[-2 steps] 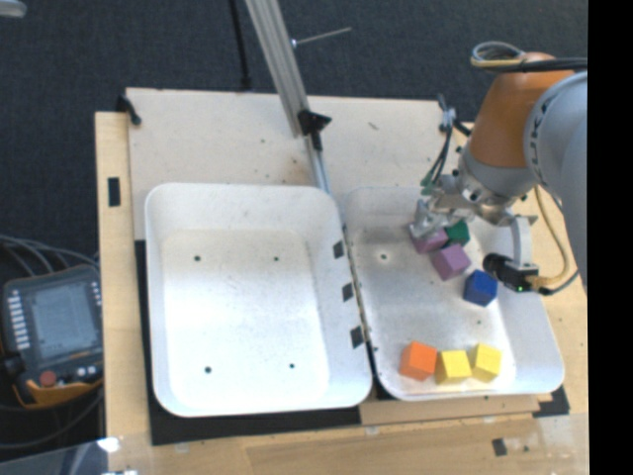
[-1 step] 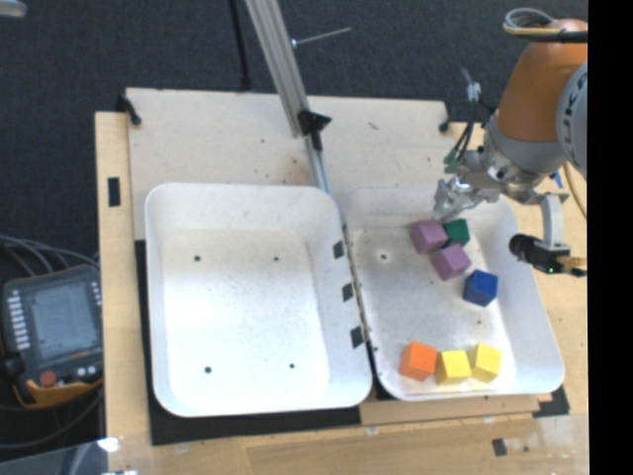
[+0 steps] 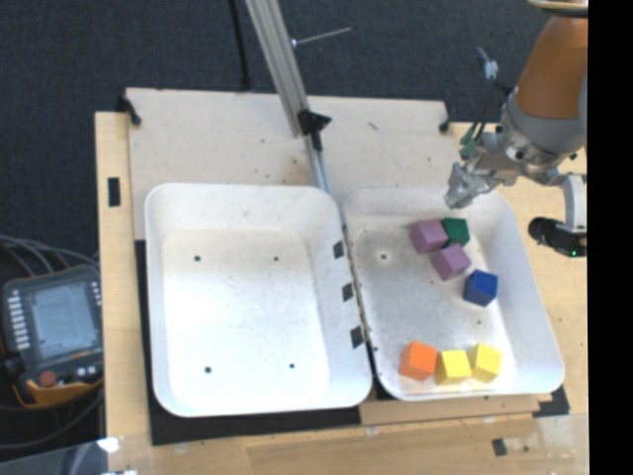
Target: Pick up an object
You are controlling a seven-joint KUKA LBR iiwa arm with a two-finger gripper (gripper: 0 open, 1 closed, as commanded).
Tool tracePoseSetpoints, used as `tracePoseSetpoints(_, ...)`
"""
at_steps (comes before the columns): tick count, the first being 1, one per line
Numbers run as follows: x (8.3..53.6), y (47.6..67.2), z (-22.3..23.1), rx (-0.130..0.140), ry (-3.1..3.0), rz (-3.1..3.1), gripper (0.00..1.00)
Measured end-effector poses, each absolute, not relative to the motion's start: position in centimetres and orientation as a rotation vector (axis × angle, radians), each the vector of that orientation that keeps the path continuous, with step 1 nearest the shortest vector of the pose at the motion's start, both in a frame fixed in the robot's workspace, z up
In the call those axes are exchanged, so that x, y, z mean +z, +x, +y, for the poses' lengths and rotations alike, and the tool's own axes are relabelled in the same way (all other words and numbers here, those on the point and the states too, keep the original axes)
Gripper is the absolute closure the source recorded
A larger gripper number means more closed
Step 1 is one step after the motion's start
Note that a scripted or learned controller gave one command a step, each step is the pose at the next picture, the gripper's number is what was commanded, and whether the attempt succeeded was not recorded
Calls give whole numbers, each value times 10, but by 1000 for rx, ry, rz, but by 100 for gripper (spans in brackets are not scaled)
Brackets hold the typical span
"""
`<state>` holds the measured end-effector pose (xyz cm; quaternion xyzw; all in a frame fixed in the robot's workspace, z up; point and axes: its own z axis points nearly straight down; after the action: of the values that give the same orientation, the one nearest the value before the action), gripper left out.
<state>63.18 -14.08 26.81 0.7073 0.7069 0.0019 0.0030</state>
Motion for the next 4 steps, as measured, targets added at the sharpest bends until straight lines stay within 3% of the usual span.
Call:
tracePoseSetpoints(1, 296, 633, -142, 4, 2216, 2221, 100)
tracePoseSetpoints(4, 277, 586, 2, 1, 2215, 2229, 100)
